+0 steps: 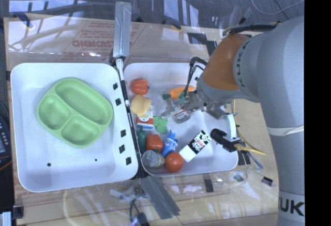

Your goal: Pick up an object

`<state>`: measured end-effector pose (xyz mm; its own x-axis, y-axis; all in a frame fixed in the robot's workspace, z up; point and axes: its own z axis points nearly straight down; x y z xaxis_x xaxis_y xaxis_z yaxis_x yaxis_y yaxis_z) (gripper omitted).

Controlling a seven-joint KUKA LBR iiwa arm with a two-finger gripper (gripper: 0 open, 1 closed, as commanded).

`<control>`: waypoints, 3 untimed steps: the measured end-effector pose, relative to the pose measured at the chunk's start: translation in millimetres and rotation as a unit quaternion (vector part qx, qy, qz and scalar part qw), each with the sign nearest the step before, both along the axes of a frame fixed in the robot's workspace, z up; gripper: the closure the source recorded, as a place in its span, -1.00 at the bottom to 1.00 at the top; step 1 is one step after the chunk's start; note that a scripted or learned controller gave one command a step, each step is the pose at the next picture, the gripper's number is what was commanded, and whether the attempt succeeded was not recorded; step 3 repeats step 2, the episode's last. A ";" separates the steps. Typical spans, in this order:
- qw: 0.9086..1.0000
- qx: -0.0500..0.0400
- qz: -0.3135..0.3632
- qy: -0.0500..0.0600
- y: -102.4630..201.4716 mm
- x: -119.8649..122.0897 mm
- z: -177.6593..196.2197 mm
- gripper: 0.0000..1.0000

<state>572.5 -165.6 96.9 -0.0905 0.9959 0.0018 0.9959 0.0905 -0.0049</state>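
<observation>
The right bin [155, 71] holds a heap of toy food. An orange-red round piece [139, 86] and a yellow piece [140, 104] lie at its left side. A green piece [161, 125], a red piece [154, 142], a blue piece [170, 142], a grey round piece [151, 159] and a red tomato [174, 162] lie near the front. A black-and-white carton [195, 146] lies tilted beside the tomato. My gripper [181, 111] hangs low over the bin's middle, just below an orange carrot-like piece [181, 91] and above the carton.
The left bin [31, 163] bears a green divided plate [75, 111]. A grey divider [122, 31] runs between the bins. My arm's orange band [222, 64] and grey body cover the right bin's right side. Cables and tape lie on the bench at the front right.
</observation>
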 end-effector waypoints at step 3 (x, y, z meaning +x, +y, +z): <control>0.997 -0.001 -0.081 -0.002 47.0 38.7 119.9 1.00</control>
